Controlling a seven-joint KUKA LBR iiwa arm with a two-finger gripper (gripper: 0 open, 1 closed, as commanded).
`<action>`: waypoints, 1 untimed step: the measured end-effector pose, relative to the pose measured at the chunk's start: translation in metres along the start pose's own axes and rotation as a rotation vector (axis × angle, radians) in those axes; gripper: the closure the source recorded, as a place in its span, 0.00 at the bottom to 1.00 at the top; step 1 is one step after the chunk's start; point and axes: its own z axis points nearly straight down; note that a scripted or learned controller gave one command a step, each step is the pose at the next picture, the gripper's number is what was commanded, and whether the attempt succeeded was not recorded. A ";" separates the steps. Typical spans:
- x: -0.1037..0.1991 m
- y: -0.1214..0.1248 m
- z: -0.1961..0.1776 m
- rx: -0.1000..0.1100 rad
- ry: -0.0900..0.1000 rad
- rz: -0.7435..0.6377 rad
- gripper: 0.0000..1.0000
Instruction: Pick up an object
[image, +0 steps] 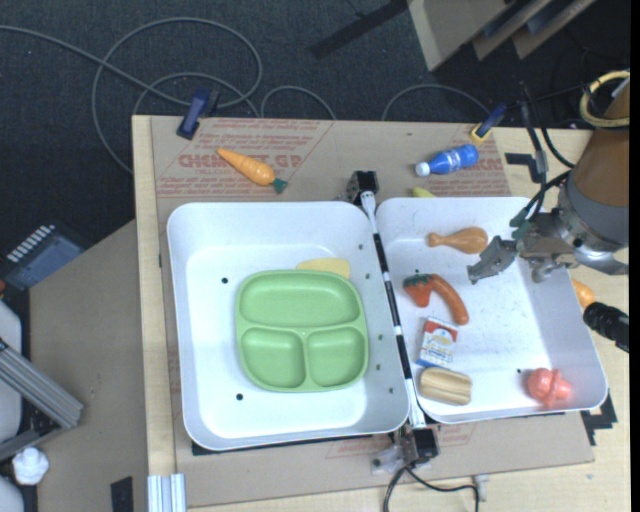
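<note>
The right bin (500, 330) holds a tan chicken drumstick (458, 240), a red-orange chilli pepper (438, 293), a small red and white carton (436, 343), a tan bread roll (444, 386) and a pink peach (546, 386). My gripper (516, 264) hangs over the bin's upper right part, just right of the drumstick. It is open, its fingers spread with nothing between them. The left bin (200, 300) carries a green divided plate (300, 330) with a yellow item (324, 267) behind it.
On the bench beyond the bins lie an orange carrot (250, 166), a blue and white bottle (447, 160) and a blue clip (195, 113). A small orange piece (583, 293) sits at the right bin's right rim. Cables run across the floor behind.
</note>
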 end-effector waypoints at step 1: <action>-0.015 0.028 0.155 0.005 0.001 0.001 0.00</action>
